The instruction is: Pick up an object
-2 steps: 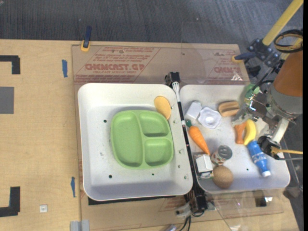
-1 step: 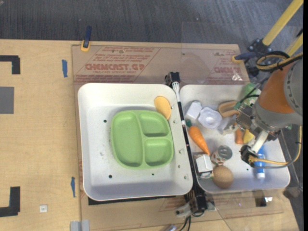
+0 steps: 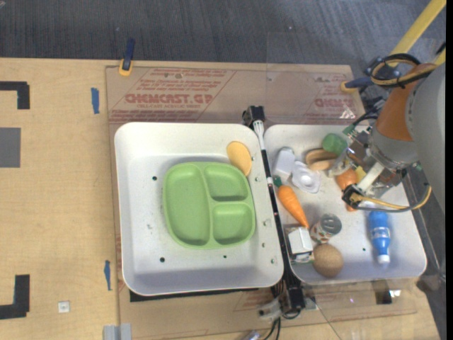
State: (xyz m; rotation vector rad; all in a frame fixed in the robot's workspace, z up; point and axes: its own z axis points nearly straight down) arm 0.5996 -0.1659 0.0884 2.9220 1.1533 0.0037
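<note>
The gripper (image 3: 356,163) hangs at two o'clock in the right bin (image 3: 417,261), a small orange object (image 3: 345,179) at its seven o'clock. Its opening cannot be told, so no pickup is confirmed.

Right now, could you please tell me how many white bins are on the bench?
2. The left bin in the view holds a green plate. The right bin, next to it, holds a carrot and a blue bottle, among other things. No further bin seems hidden.
</note>
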